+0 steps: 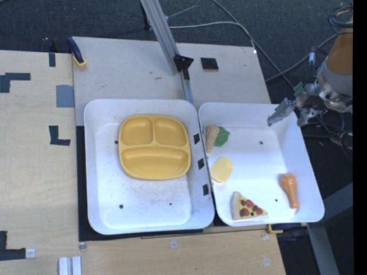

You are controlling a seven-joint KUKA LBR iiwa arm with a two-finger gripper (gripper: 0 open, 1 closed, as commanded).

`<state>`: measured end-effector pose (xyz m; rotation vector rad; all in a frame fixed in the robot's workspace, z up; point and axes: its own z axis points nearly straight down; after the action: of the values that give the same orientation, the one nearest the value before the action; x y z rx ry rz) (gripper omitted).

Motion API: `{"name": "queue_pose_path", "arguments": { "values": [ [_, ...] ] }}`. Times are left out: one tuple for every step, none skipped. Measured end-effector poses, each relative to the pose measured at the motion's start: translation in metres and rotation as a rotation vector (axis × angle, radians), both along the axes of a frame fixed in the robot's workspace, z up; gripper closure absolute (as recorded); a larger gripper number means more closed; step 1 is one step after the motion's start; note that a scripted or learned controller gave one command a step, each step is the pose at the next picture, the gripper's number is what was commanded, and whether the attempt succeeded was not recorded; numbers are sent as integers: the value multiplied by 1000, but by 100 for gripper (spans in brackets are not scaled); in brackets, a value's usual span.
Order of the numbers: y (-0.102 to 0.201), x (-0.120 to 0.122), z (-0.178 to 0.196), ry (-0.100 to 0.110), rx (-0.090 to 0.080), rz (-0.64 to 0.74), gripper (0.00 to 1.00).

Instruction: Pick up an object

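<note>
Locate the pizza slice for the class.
The pizza slice lies in the right bin, at its near edge, below the yellow round piece and left of the drumstick.

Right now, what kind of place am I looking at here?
Probably a robot lab's grasping test bench: an arm reaching over two white bins, toy food such as a pizza slice, and loose cables on dark carpet.

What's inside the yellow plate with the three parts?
Nothing: all three sections of the yellow plate are bare. It sits in the left bin. Whatever lies beneath the plate is covered, so that can't be seen.
</note>
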<state>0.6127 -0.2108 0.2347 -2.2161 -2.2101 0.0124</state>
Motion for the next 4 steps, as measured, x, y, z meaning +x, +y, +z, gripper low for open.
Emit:
{"name": "queue_pose_path", "arguments": {
  "values": [
    [1, 3, 8, -13, -3, 4, 0],
    [-3, 9, -39, -9, -4, 4, 0],
    [-11, 2, -95, -8, -3, 3, 0],
    [-10, 2, -148, -11, -4, 5, 0]
  ]
}}
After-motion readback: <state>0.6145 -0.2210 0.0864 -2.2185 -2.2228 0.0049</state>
